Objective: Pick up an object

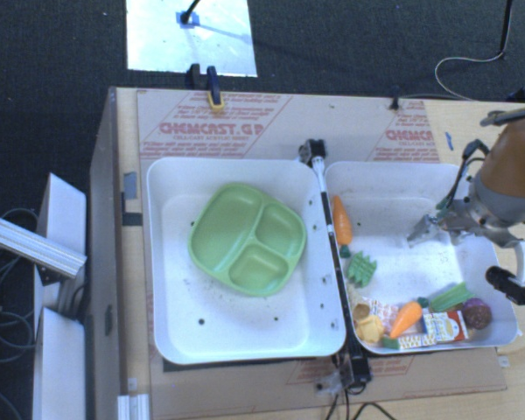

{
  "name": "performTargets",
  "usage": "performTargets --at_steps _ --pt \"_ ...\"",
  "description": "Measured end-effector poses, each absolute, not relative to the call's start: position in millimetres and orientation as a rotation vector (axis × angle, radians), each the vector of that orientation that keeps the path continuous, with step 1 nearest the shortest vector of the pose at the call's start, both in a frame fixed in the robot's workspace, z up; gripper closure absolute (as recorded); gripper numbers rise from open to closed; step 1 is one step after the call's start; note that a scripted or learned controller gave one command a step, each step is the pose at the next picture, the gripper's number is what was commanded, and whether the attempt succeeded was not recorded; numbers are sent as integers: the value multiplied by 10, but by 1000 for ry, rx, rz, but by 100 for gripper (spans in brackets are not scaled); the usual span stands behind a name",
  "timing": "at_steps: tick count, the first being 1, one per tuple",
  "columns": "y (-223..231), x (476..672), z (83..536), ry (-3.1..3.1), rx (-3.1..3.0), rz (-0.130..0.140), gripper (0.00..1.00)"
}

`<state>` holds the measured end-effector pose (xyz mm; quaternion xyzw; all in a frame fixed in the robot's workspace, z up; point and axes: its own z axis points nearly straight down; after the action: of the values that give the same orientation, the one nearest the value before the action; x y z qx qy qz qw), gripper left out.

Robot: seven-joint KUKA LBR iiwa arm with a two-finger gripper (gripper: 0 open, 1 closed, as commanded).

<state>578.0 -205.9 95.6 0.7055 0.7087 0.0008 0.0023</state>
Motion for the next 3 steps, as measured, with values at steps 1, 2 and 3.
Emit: performTargets --at_steps 1,2,3 --pt "-1434 5596 840 2226 2217 2 0" --pt "-1443 5603 948 2225 2215 3 100" --pt "-1443 5610 1052 2226 2212 5 100"
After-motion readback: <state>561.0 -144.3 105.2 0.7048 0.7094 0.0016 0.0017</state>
